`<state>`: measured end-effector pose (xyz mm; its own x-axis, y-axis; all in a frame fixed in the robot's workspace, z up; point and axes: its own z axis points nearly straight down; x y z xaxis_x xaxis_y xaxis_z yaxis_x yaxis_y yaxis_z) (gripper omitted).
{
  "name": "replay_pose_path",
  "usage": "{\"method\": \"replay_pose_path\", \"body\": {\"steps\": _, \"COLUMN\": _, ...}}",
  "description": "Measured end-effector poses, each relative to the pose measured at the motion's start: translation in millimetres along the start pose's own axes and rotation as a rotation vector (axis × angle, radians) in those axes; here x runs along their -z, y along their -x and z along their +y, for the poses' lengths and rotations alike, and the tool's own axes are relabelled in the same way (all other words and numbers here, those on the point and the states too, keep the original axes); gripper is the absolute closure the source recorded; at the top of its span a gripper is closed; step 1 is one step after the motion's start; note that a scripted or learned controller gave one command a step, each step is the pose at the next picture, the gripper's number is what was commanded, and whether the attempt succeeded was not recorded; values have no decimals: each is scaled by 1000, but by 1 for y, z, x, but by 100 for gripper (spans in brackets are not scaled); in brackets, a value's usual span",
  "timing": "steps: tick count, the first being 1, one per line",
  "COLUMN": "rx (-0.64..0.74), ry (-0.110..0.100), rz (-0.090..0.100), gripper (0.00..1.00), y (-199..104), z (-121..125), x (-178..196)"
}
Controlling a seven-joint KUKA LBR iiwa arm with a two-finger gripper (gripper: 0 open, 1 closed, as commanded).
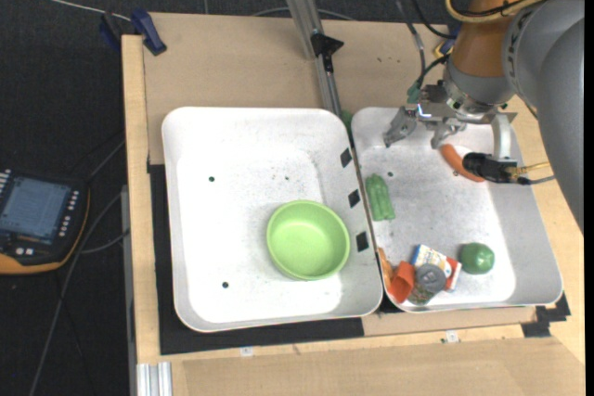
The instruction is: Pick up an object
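Across the bench [232, 51] sit two white bins, the left bin [232, 153] carrying a green bowl [308, 239] at its five o'clock. Over the right bin [520, 227], at its twelve o'clock, the arm's pincer [422, 127] hangs low with nothing visibly caught; whether it is clenched I cannot tell. Likely targets lie apart: an orange piece [455, 159] at one o'clock, a green block [379, 198] at nine, a green ball [476, 258] and small clutter [422, 278] near six.

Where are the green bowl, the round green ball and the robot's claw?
green bowl [308, 239]: camera view, on the bowl's inner floor, left bin.
green ball [476, 258]: camera view, on the ball's top, right bin's near corner.
gripper [419, 125]: camera view, between its fingertips, over the right bin's far end.
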<state>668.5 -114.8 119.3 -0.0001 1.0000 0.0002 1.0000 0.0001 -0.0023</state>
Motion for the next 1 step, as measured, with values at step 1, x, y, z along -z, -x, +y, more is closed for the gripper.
{"method": "replay_pose_path", "body": {"steps": 1, "rx": 0, "ry": 1, "rz": 0, "gripper": 0, "y": 0, "z": 0, "x": -25}}
